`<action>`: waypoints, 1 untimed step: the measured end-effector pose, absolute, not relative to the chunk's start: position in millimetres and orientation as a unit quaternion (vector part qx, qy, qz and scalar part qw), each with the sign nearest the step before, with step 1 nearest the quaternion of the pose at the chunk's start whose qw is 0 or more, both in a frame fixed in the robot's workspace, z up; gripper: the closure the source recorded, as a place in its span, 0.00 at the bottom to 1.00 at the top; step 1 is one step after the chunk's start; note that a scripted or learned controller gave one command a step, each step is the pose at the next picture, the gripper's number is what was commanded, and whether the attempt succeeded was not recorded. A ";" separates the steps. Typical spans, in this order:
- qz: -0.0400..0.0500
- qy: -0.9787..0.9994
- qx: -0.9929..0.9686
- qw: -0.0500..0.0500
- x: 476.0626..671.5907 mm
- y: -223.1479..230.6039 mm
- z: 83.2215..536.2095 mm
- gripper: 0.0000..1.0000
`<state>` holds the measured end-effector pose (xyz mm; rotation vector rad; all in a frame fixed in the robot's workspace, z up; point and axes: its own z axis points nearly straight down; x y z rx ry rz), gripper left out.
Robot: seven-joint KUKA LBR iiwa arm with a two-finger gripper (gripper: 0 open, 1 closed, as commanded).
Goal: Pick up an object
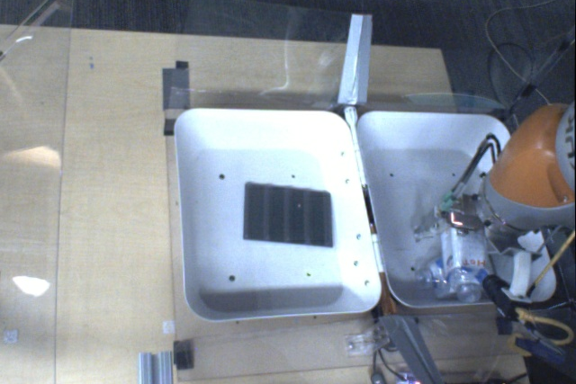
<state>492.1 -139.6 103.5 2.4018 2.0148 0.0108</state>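
Note:
A dark ribbed rectangular pad (pixel 289 214) lies flat in the middle of the left bin (pixel 198 139). In the right bin (pixel 405 139) a clear crumpled plastic bottle with blue marks (pixel 453 271) lies near the front wall. A smaller clear piece (pixel 425 224) sits just left of the gripper. The gripper (pixel 456 217) hangs low over the right bin's right half, directly above the far end of the clear bottle. The grey and orange arm (pixel 535 166) covers the bin's right side.
Cables and a white fitting (pixel 525 270) crowd the right bin's front right corner. A metal strip (pixel 355 58) stands behind the seam between the bins. Bare wooden bench (pixel 90 193) stretches to the left.

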 end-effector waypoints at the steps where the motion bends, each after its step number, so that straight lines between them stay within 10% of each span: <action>1: 0.006 0.723 0.690 0.007 534.5 -129.8 92.9 0.00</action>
